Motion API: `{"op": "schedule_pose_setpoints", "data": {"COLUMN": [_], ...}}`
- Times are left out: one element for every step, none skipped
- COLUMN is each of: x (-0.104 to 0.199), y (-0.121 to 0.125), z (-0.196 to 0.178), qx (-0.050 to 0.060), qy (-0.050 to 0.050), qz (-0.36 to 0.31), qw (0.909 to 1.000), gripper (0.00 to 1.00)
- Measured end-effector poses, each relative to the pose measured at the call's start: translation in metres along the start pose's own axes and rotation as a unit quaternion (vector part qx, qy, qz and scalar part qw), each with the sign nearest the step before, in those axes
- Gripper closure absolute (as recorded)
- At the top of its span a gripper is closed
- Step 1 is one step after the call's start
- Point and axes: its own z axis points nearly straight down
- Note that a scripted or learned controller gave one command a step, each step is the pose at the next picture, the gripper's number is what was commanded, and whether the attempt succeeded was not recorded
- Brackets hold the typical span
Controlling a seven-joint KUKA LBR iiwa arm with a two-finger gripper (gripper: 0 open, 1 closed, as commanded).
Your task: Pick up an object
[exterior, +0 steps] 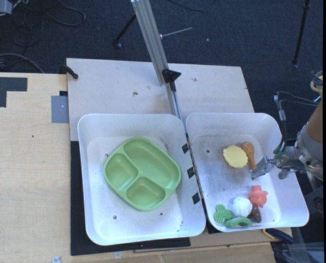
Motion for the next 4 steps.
{"op": "schedule_pose_setpoints", "data": {"x": [0.0,-0.008,-0.006,-0.008], "y": [0.0,0.003,0.002,0.003], "z": [0.0,0.058,0.112,0.099], "qx": [0.0,0.003,0.003,0.001], "qy": [0.0,0.001,0.001,0.0], "qz": [0.0,0.0,0.0,0.002], "qw": [1.0,1.0,1.0,1.0], "gripper": [0.0,0.0,0.0,1.0]}}
